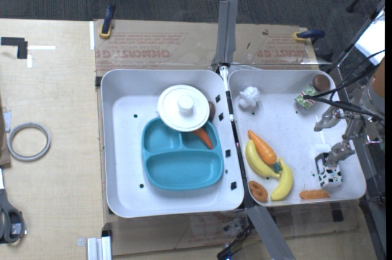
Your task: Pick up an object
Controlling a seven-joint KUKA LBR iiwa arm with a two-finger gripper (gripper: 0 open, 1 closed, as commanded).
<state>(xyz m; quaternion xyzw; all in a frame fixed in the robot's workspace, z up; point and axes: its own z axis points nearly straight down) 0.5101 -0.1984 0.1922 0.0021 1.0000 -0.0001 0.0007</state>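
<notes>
Scissors point(11, 223) lie left; cardboard point(159, 48) bears mirrored, unreadable lettering.

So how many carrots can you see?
3: one carrot in the blue tray, one carrot on the banana, one carrot by the right bin's front edge. More may be hidden.

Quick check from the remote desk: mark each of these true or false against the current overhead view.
1. The blue tray lies in the left bin. True.
2. The white lid sits in the right bin. False: it rests at the blue tray's top edge, in the left bin.
3. A carrot lies on the banana. True.
4. The tool hangs over the left bin. False: it is over the right bin's right side.
</notes>
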